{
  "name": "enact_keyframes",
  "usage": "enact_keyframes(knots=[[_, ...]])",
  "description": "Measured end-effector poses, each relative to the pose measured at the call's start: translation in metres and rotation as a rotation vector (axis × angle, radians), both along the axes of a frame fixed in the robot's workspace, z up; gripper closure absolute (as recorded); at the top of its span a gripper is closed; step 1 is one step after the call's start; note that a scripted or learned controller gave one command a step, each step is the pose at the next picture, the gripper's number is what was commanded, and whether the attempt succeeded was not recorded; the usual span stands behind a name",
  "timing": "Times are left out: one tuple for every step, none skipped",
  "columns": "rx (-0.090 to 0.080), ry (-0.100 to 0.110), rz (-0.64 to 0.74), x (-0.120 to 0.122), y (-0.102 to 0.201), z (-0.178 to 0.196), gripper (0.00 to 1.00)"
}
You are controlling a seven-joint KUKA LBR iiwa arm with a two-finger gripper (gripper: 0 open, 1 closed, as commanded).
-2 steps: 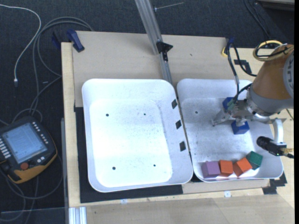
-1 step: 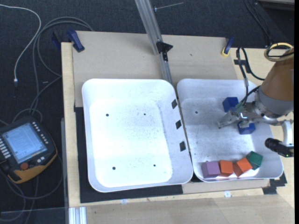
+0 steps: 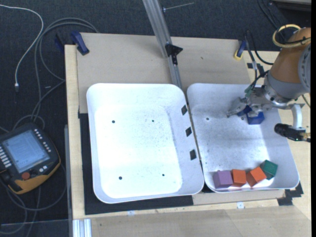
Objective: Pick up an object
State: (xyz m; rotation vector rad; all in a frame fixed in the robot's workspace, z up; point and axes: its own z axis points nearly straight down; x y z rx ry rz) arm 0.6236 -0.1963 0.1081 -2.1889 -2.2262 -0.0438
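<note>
Gripper (image 3: 248, 108) over right bin (image 3: 217, 147); blue obj (image 3: 255, 117) partly hidden beneath.

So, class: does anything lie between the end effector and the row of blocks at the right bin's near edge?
Nothing visible does. The end effector sits over the right bin, and bare bin floor separates it from the row of blocks.

Quick count from up here. Two white bins: the left bin (image 3: 98, 147) and the right bin (image 3: 222, 137). Blocks: four lined up along the lower right of the frame, so one purple block (image 3: 223, 178), two orange blocks (image 3: 239, 177) (image 3: 257, 175) and one green block (image 3: 269, 168). One blue block (image 3: 254, 116) sits by my wrist, upper right. Five total. One teach pendant (image 3: 23, 157) at far left. Two blue clamps (image 3: 79, 42) (image 3: 241, 49) up top.
</note>
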Motion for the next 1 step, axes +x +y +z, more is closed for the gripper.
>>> enact_keyframes(knots=[[-0.032,0.007,-0.018,0.0162,-0.02,-0.0066,0.0]])
